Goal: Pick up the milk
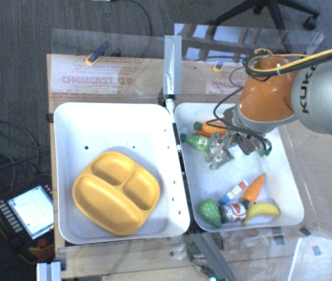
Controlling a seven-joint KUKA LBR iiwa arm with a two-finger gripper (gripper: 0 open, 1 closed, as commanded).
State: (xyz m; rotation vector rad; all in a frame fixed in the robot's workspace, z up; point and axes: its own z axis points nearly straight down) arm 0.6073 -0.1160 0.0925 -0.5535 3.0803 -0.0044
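You had the grey KUKA arm with its orange band (271,95) reaching in from the right over the shallow white right-hand bin (283,174); part of the black letters "KUKA" ran down the grey link at the frame's edge. The metal two-finger gripper (218,156) hung low in the upper left part of that bin, its fingers pointing down and left. You could not tell from this slanted view whether the claw was spread or closed, and nothing showed clearly between its fingers.

Just to its left, near the bin's wall, lay a small green and yellow bottle (196,141), with an orange carrot-like piece (211,127) above it under the arm.

The milk, which I took, with some doubt, to be the small white carton with red and blue printing (236,191), lay in the lower part of the same bin, well apart from the gripper; its label was too small to read. Beside it were an orange toy carrot (255,186), a yellow banana (263,210), a red and white can (233,212) and a green round vegetable (209,211).

The white left-hand bin (84,127) held a yellow three-compartment plastic tray (116,191). Behind the bins, a wooden board bore faint red lettering (98,79) that looked like "CHEMCAST".
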